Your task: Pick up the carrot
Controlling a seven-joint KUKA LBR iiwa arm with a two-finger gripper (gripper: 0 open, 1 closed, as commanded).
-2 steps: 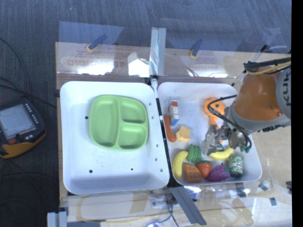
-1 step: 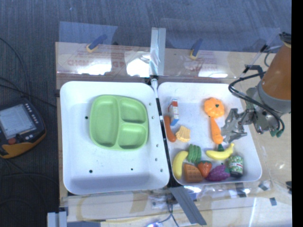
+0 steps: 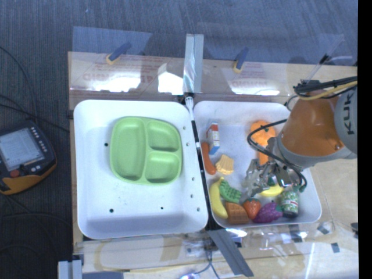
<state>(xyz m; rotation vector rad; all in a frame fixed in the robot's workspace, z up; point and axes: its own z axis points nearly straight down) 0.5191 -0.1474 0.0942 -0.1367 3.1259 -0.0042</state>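
Note:
A slim orange-red piece that I take for the carrot (image 3: 206, 157) lies along the left wall of the right bin (image 3: 308, 182). My gripper (image 3: 265, 180) hangs low in that bin's right half, about a hand's width to the right of the carrot and not touching it. Its fingers look open, with nothing caught between them, just above a small yellow piece (image 3: 271, 192). A rounder orange item (image 3: 261, 133) sits at the back, partly hidden by the arm's orange band (image 3: 311, 129).
Toys crowd the right bin: a small white bottle (image 3: 214, 138), a yellow wedge (image 3: 225, 165), a banana (image 3: 216, 197), a green piece (image 3: 230, 192), a brown block (image 3: 235, 213), purple grapes (image 3: 267, 212), a green can (image 3: 289, 203). A green divided plate (image 3: 145, 150) lies in the left bin (image 3: 93, 214).

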